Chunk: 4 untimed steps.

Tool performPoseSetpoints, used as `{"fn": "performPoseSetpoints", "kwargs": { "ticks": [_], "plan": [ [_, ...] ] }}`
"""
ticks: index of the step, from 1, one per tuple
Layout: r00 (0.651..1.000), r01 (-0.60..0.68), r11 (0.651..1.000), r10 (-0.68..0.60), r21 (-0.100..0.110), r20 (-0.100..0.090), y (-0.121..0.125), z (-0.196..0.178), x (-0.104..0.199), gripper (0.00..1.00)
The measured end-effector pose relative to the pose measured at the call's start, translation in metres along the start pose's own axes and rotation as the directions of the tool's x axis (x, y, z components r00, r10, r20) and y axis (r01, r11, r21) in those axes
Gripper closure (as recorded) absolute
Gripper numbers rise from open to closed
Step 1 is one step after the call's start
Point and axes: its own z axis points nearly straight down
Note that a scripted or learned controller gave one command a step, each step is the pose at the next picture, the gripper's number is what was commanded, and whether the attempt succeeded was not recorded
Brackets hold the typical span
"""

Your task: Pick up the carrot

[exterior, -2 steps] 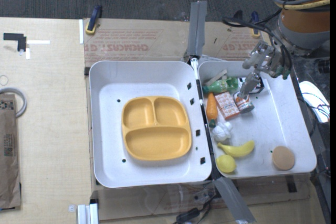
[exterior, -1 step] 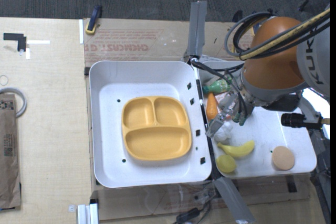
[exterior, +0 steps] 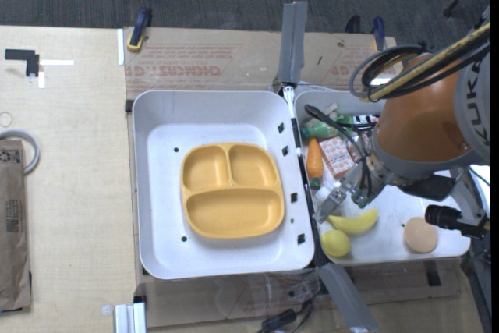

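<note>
far left of the fingers, a brown paper bag lies flat on the bench, well apart from everything in the bins. next comes the left bin, still well left of the fingers, and in its middle sits a yellow divided tray with three compartments. a grey divider bar stands up behind the seam where the two bins meet.

in the right bin, the carrot lies along the left wall, orange with its green top pointing away toward the back; it is just above and slightly left of the fingers, near them but not between them. the gripper hangs low over the bin floor, and its fingers stand narrowly parted with nothing seen between them. just below the fingers lies a banana, and below that a yellow lemon, touching the banana. right of the carrot and up from the fingers is a red and white packet. further right, past the orange band of the arm, a tan egg-like ball rests on the bin floor.
</note>
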Motion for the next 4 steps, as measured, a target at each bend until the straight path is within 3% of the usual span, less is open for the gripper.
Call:
{"fn": "performPoseSetpoints", "kwargs": {
  "ticks": [1, 2, 3, 4],
  "plan": [
    [0.999, -0.039, 0.999, 0.039, -0.002, 0.003, -0.032, -0.102, -0.036, 0.0],
    [0.999, 0.053, 0.999, -0.053, 0.0, 0.001, -0.02, -0.06, -0.031, 0.0],
    [0.992, 0.129, 0.992, -0.129, -0.001, 0.001, 0.014, 0.0, 0.015, 0.0],
    [0.992, 0.125, 0.992, -0.125, 0.0, 0.002, 0.014, -0.009, 0.013, 1.0]
  ]
}}
